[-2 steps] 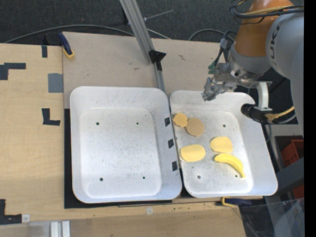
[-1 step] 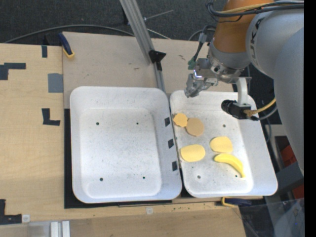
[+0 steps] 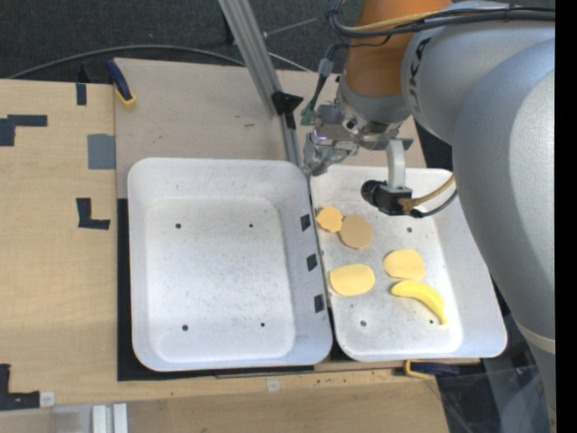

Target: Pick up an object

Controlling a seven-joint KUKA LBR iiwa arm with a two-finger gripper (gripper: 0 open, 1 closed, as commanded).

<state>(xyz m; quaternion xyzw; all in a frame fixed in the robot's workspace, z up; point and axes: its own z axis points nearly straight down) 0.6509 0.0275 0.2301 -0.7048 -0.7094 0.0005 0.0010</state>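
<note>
The right bin (image 3: 469,332) holds several small food-shaped pieces. A small yellow round piece (image 3: 329,219) touches a tan disc (image 3: 357,233) near the bin's left wall. Lower down lie a yellow oval (image 3: 352,280), a second yellow oval (image 3: 404,263) and a yellow banana (image 3: 422,298). My gripper (image 3: 317,158) hangs over the far left corner of the right bin, above and behind the small yellow round piece. I see nothing between its fingers, and their state is too small to read.
The left bin (image 3: 149,242) sits beside the right one, sharing a middle rim. A slanted aluminium post (image 3: 257,57) rises just behind the gripper. The grey arm (image 3: 505,106) covers the upper right. A blue-and-yellow clamp (image 3: 121,84) lies far left on the bench.
</note>
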